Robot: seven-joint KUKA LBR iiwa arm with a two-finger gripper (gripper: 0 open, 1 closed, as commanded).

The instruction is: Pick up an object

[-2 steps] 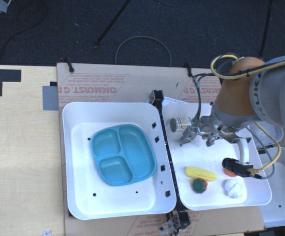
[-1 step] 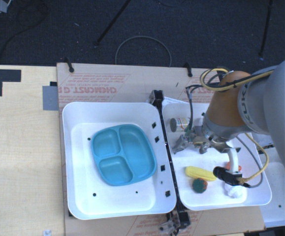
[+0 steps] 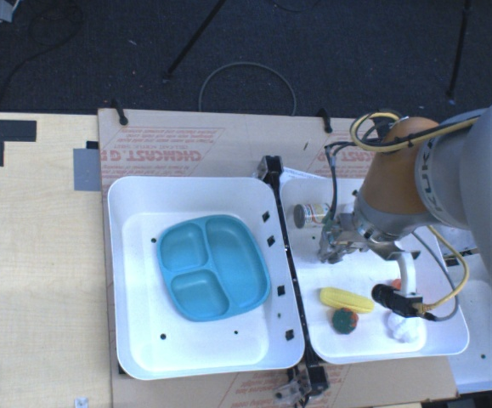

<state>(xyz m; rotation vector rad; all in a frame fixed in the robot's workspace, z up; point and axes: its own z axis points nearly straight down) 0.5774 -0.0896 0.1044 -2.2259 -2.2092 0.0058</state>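
Gripper (image 3: 335, 249) over your right bin (image 3: 449, 334), finger state can't tell, yellow corn (image 3: 346, 298) just below it w/ green ball (image 3: 343, 320), blue tray (image 3: 213, 266) in left bin (image 3: 135, 270)

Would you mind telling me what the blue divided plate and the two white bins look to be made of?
The blue divided plate looks like moulded plastic with a satin finish: uniform colour, rounded compartment ridges, soft sheen. The left bin and right bin seem to be thin formed plastic, smooth and slightly glossy, with rounded corners and lips, though coated metal cannot be ruled out from this view.
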